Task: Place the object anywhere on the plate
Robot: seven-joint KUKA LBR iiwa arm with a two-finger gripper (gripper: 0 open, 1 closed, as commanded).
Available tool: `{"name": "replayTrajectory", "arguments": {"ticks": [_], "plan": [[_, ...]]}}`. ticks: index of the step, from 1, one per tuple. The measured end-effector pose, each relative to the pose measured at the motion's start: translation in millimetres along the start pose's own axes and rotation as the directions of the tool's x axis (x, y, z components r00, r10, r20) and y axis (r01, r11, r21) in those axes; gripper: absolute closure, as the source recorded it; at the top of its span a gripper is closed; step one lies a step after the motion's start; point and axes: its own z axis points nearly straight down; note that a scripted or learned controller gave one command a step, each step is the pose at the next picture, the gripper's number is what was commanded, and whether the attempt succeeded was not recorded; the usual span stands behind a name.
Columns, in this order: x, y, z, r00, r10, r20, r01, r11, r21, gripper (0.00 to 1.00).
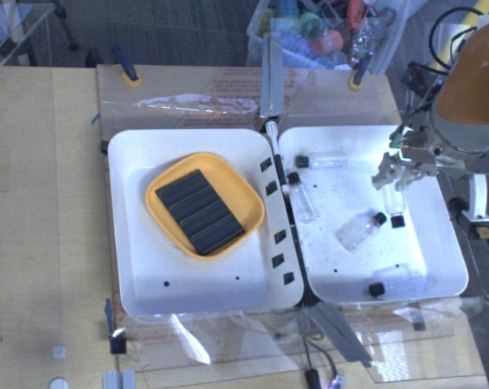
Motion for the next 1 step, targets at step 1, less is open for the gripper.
{"name": "replayTrajectory", "arguments": {"ticks": [1], "plan": [[0.0,0.0,-0.2,1.0,0.0,0.0,0.0,1.0,0.0,0.0]]}}
